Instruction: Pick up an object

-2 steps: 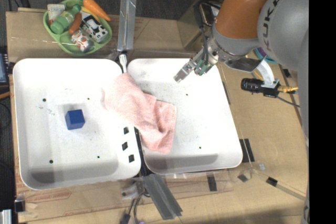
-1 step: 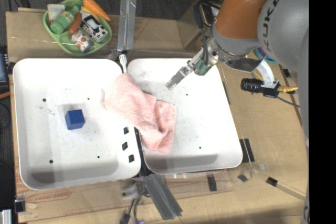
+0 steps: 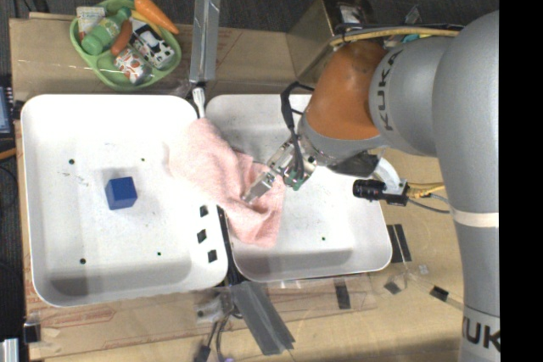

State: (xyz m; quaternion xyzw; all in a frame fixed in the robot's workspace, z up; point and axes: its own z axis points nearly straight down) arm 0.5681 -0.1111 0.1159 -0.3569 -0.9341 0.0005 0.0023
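Pincer (image 3: 257,187): pressed down on the pink cloth (image 3: 225,178); whether it is released or clenched, I cannot tell.
Cloth: right under the pincer, draped across the rims of the 2 bins (image 3: 51,119).
Risk: a thin pinch could slip off the fabric, or the draped end could snag the rim.
Blue cube (image 3: 121,192): well left of the pincer.
Writing: "KUKA" on the arm (image 3: 399,97).
Green bowl (image 3: 85,55): far up-left; its labels are unreadable.
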